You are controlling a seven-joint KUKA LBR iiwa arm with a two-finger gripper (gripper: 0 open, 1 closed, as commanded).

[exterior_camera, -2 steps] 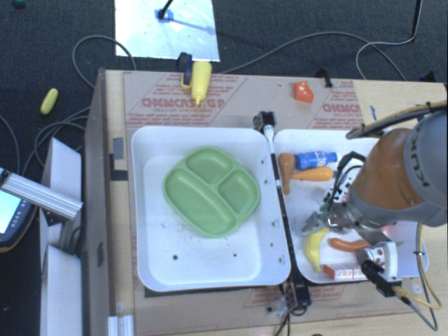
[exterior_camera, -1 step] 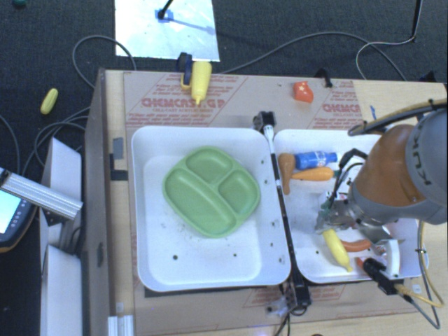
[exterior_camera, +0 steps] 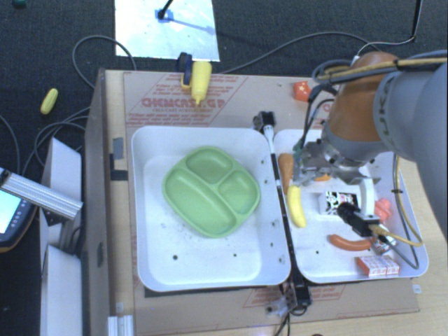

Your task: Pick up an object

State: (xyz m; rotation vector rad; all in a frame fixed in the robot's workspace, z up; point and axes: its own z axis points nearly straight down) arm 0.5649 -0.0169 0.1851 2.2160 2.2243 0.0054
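My gripper [exterior_camera: 305, 175] hangs over the left part of the right bin [exterior_camera: 404, 254], under the grey wrist and orange band. It is just above the top end of a yellow banana [exterior_camera: 297, 208] and beside an orange carrot [exterior_camera: 285, 166] by the bin's left wall. A brown sausage [exterior_camera: 348, 242], a red and white box [exterior_camera: 378, 264], a black and white cow toy [exterior_camera: 340, 201] and a pink piece [exterior_camera: 383, 209] lie further right in the same bin. The wrist hides whatever is directly below the gripper.
A green divided plate [exterior_camera: 211, 190] sits in the left bin [exterior_camera: 161, 257]. A yellow bottle [exterior_camera: 200, 80] and a small orange block [exterior_camera: 301, 89] rest on the cardboard behind the bins. Cables run across the right bin's right side.
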